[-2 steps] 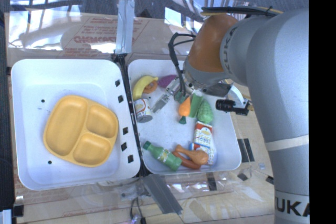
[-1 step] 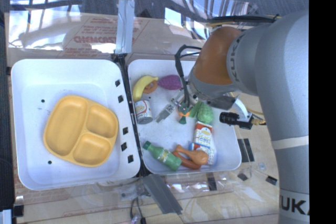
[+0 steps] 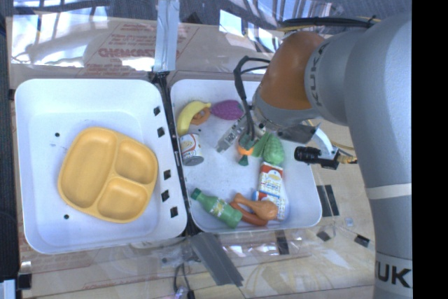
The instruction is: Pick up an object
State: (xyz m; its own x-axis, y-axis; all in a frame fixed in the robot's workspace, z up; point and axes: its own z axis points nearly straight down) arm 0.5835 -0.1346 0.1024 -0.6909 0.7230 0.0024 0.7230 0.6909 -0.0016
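Observation:
My gripper (image 3: 232, 136) hangs low over the middle of the right bin (image 3: 308, 182), below the arm's orange band. Right beside it lies a toy carrot (image 3: 245, 148) with green leaves (image 3: 270, 149); I cannot tell whether they touch. A banana (image 3: 191, 115) and a purple piece (image 3: 226, 108) lie at the bin's far side. A small can (image 3: 190, 149) stands by the left wall. Along the near wall lie a green bottle (image 3: 217, 208), a brown drumstick (image 3: 255, 207) and a white carton (image 3: 271, 185).
The left bin (image 3: 42, 115) holds a yellow divided plate (image 3: 106, 173). A black divider with clips (image 3: 171, 150) runs between the two bins. The arm's bulk covers the right bin's far right corner.

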